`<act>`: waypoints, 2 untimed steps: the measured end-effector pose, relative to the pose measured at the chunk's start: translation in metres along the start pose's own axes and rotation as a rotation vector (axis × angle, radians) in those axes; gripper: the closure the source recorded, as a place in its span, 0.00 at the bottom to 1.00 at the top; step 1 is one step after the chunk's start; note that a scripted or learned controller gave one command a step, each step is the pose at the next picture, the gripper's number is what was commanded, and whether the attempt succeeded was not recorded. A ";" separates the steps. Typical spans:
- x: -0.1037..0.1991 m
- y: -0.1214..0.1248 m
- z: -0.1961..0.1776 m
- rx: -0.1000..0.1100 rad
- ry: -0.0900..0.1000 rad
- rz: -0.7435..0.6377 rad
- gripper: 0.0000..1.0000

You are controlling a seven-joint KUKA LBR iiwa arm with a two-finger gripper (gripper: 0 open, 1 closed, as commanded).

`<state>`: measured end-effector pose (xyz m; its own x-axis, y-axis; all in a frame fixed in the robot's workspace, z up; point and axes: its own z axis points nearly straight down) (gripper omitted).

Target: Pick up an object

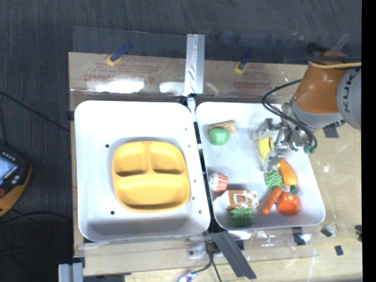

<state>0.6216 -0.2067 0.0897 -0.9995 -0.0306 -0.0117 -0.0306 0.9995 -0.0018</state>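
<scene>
The arm comes in from the upper right of the frame, and its pincer point(275, 144) hangs low over the right bin point(247, 113), in that bin's upper right part. Just beside or touching its tips is a yellow banana-like toy point(264, 147); whether the tips are spread or closed I cannot tell, and nothing is plainly seen between them.

So the pick looks unfinished: the pincer is down among the toys, yet nothing is lifted clear. Grasping and raising remain.

Other candidates lie in the same bin: a green ball point(219, 136) at upper left, a carrot point(271, 200) and a red tomato point(288, 204) at lower right, a small carton point(242, 199) near the bottom.

The left bin point(94, 122) holds a yellow divided tray point(151, 175).
</scene>
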 end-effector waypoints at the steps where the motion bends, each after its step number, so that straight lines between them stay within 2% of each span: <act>1: 0.002 0.021 0.000 0.002 -0.001 0.050 0.00; 2: 0.000 0.021 -0.012 0.007 -0.006 0.049 1.00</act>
<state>0.6212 -0.1857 0.1018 -0.9997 0.0182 -0.0177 0.0183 0.9998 -0.0078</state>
